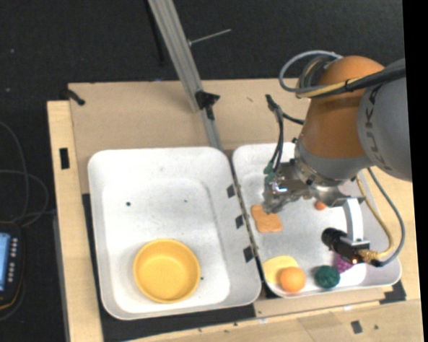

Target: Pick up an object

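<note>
My gripper (276,197) hangs low over the left part of the right bin (304,230). Just below its tip lies a flat tan piece (267,221), close to it or touching; I cannot tell which. At the bin's front edge sit a yellow object (277,263), an orange ball (292,279) and a dark green ball (325,277). A purple thing (345,262) lies to their right, and a small orange bit (320,206) shows beside the wrist.
The left bin (121,187) holds a yellow bowl (166,270) at its front. A grey metal pole (182,56) slants up from between the bins at the back. The arm's bulk covers the right bin's back right.
</note>
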`<state>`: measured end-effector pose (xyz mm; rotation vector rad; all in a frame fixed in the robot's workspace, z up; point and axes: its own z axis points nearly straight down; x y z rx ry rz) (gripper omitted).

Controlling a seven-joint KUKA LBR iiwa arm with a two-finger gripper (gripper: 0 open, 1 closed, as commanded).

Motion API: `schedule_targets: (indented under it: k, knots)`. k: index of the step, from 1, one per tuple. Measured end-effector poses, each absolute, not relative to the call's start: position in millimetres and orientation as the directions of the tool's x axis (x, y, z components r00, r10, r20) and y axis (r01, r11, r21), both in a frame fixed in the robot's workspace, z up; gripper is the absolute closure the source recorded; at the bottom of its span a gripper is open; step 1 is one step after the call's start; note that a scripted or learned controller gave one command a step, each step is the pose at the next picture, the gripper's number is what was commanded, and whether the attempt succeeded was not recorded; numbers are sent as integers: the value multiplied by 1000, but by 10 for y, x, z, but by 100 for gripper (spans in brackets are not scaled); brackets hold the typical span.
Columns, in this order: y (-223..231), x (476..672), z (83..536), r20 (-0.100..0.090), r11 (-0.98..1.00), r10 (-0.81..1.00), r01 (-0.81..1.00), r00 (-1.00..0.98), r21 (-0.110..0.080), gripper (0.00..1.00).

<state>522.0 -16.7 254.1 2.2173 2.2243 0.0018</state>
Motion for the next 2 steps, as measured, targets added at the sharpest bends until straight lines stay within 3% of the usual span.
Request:
schedule_targets:
  k: [2]
  knots:
    - [697,5391,2491,1,7,1000,1000,-7,1,100]
